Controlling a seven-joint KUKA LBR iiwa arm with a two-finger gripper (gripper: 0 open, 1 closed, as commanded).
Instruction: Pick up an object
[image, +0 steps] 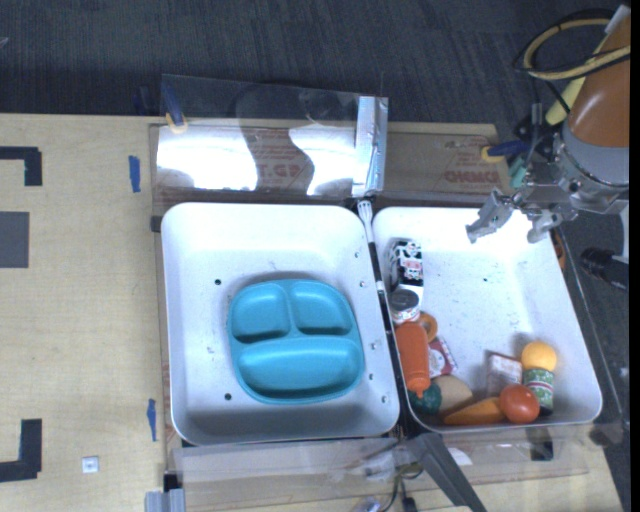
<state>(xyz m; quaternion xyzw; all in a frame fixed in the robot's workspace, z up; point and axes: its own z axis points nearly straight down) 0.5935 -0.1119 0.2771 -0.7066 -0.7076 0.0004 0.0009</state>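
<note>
The right bin (480, 280) holds a pile of toy food along its left and front sides. A black-and-white carton (406, 262) lies near its left wall, with a small can (403, 300) and an orange sausage-shaped piece (412, 356) below it. At the front lie a carrot (475, 410), a red tomato (518, 403) and a yellow-capped bottle (538, 375). My gripper (516, 222) hangs over the bin's far right corner, well away from the pile. Its two fingers are spread open and nothing is between them.
The left bin (190, 300) holds a blue divided plate (295, 338). A clear plastic panel (270, 140) stands behind the bins. Yellow and black cables (560, 50) loop near the arm at the top right. The far half of the right bin's floor is bare.
</note>
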